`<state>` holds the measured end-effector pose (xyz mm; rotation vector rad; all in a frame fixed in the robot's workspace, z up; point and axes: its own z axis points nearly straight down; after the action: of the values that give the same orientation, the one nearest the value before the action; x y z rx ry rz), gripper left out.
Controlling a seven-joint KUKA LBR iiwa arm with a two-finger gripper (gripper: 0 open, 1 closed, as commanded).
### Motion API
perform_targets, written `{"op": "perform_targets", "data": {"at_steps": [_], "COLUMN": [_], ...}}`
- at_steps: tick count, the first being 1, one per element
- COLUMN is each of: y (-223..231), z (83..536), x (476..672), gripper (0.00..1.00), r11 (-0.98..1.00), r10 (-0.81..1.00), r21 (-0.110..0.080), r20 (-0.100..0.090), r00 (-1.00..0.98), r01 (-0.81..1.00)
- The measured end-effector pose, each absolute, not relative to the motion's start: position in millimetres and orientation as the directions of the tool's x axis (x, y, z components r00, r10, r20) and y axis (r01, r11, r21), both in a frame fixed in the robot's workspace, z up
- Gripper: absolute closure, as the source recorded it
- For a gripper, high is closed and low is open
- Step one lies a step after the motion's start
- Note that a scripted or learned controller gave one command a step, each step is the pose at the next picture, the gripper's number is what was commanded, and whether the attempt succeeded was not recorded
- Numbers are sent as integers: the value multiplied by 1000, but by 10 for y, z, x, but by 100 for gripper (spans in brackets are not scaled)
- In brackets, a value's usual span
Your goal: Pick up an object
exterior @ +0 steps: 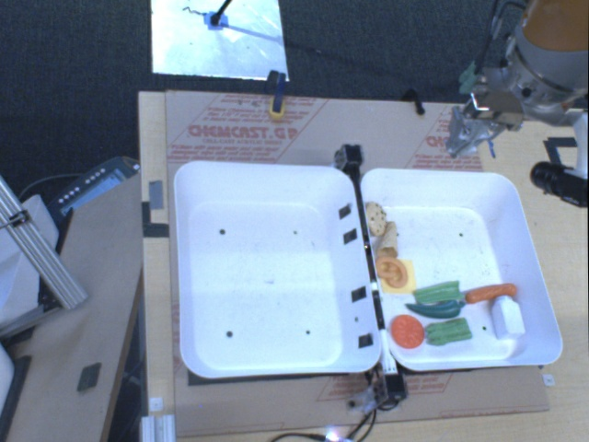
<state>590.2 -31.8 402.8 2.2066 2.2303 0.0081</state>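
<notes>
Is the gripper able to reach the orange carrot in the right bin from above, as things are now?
Probably yes. The carrot lies uncovered near the bin's right wall, with nothing above it; the white block lies close beside it.

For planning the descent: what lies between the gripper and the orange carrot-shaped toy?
In the camera view, bare white floor of the right bin separates the gripper from the orange carrot-shaped toy.

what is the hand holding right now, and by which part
Nothing visible: the hand hangs above the right bin's back rim, apart from the items lying in it.
</notes>
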Motion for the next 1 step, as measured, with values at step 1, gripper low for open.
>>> {"op": "perform_targets", "data": {"at_steps": [1], "y": [507], "z": [2826], "x": [5732], "gripper": [100], "r11": [12], "r10": [1000], "r21": [-11], "r20": [3], "r00": [-12], "r01": [1000]}}
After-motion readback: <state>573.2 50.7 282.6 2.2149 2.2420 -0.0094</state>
